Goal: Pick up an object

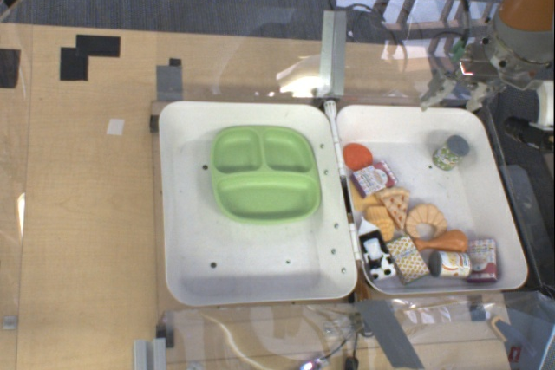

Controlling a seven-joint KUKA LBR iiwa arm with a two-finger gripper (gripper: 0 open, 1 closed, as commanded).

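Observation:
My gripper hangs over the far rim of the right bin, its two fingers spread apart and nothing between them, so it is open. Just below it, a small grey-topped can stands alone in the bin's far right part. Along the bin's left and near sides lie several toy foods: a red-orange round piece, a pink packet, a cracker wedge, a croissant, a black-and-white carton, a patterned box and a lying bottle.
The left bin holds a green divided plate. A grey post stands at the far end of the divider between the bins. Cables and a rack sit behind the right bin, near the arm.

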